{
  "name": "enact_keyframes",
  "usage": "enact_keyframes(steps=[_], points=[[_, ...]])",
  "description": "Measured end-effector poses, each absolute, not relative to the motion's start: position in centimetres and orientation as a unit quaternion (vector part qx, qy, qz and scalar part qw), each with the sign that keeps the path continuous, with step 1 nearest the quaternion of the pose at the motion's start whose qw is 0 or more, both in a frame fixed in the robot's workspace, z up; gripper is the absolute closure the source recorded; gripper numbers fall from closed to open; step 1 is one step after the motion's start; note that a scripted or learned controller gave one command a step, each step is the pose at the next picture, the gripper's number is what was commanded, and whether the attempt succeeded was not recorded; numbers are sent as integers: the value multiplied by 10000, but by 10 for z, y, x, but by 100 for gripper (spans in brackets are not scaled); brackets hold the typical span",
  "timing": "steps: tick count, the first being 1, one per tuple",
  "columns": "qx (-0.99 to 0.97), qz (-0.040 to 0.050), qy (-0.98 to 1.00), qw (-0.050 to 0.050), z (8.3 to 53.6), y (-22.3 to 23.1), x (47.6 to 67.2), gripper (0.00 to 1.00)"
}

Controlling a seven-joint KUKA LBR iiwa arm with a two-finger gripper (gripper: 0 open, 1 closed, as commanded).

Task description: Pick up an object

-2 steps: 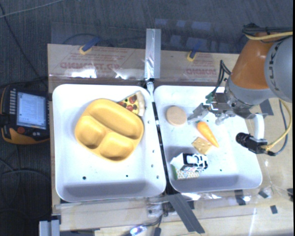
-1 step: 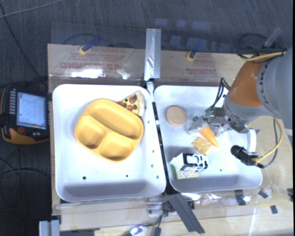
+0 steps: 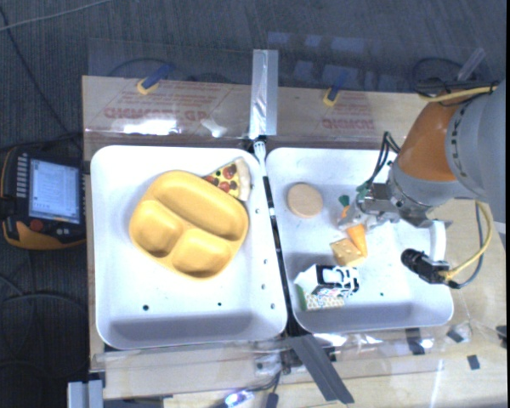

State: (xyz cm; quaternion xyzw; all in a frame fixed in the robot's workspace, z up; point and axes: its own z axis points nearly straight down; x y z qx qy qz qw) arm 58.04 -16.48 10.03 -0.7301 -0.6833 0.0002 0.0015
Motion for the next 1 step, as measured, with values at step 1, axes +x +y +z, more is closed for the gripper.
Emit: enact_keyframes(steps=[1], points=[[-7245,15,-6893,7,204,-129,586,100]])
